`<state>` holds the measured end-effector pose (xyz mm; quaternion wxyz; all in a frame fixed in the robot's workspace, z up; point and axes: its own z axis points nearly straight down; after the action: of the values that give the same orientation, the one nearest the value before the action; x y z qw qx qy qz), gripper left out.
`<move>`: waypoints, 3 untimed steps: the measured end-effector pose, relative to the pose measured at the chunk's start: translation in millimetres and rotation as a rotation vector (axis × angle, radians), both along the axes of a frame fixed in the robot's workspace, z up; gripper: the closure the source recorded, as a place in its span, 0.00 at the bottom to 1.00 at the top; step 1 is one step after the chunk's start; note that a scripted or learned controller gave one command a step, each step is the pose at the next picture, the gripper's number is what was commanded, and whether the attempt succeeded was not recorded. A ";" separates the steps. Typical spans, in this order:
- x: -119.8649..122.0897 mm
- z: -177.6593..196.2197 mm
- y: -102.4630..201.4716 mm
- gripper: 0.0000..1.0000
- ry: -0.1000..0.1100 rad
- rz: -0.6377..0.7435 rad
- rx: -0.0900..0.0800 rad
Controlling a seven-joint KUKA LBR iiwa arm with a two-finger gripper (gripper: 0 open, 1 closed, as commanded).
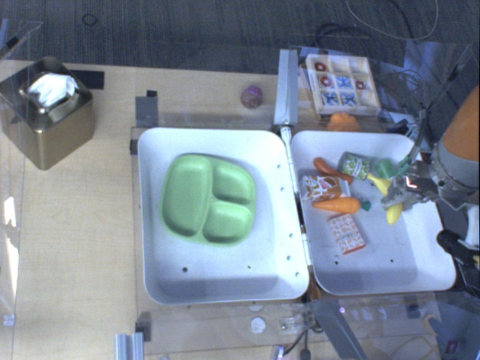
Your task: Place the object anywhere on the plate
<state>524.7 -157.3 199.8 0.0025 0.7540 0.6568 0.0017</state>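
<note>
A green divided plate [206, 199] with three compartments lies in the left bin [161, 276], and nothing rests on it. Several toy foods lie in the right bin [420, 272]: an orange carrot [337, 205], a second carrot [328, 168], a printed snack packet [318, 187], a green packet [354, 165], a pink waffle-like cracker [346, 234] and a yellow banana-like piece [392, 214]. My gripper [402, 190] hangs low over the right bin's right side, just above the yellow piece and beside a green item [385, 169]. Whether it touches either one is hidden.
A brass box [49, 122] with white stuffing stands at the far left of the bench. Behind the bins lie a purple ball [252, 96], a tic-tac-toe board [339, 83] and an orange object [343, 122]. A metal divider [284, 88] sits between the bins.
</note>
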 end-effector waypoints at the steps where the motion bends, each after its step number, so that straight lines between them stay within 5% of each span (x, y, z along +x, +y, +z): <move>1: 66.2 -16.0 54.8 1.00 0.004 -0.046 0.002; 2: 46.3 18.2 119.8 1.00 0.002 -0.153 0.003; 3: 64.1 25.7 181.3 1.00 0.001 -0.102 0.003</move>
<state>588.9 23.9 225.5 0.0011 0.7864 0.6177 0.0019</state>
